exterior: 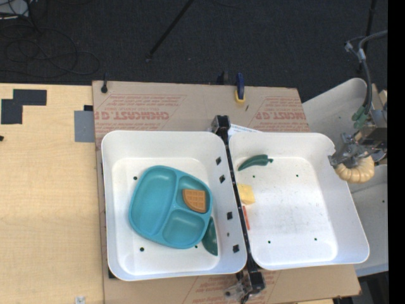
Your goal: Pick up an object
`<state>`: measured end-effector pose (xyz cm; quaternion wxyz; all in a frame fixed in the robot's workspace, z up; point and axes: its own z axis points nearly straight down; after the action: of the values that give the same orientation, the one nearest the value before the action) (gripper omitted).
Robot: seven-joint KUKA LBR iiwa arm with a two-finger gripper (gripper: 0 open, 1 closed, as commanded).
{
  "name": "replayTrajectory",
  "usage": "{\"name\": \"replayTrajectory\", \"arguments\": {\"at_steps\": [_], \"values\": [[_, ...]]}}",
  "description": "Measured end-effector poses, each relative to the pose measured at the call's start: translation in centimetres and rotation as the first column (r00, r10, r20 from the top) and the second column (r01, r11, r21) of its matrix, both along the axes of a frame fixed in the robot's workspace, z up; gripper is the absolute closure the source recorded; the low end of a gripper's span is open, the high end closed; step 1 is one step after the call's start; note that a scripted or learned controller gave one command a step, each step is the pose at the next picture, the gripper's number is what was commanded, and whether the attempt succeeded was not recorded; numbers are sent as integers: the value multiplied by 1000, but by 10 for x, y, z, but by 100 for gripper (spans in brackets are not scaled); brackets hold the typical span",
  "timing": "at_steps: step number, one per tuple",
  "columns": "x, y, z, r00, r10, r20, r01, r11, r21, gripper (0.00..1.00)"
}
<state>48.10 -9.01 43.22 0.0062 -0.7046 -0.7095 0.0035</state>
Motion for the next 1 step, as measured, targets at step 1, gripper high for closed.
{"name": "replayTrajectory", "arguments": {"at_steps": [1], "values": [[-5, 13, 86, 1000, -5, 20, 5, 1000, -4, 100]]}}
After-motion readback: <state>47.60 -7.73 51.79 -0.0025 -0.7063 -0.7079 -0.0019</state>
